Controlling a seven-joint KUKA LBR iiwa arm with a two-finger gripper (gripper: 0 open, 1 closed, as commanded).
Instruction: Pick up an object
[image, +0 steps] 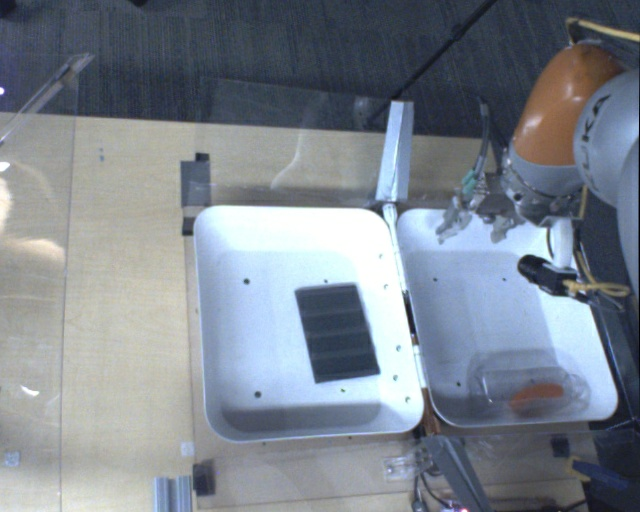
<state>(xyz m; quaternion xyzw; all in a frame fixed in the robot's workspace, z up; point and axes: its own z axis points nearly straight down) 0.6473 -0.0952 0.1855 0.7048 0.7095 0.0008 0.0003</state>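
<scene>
A dark ribbed rectangular pad lies flat in the middle of the left bin. A clear plastic container with something orange inside rests in the near right corner of the right bin. My gripper hangs over the far edge of the right bin, its two fingers spread apart with nothing between them. It is well away from both objects.
A metal upright bar stands at the back between the two bins. The grey arm with its orange band fills the upper right. A black cable plug hangs over the right bin's right side. The wooden bench stretches left.
</scene>
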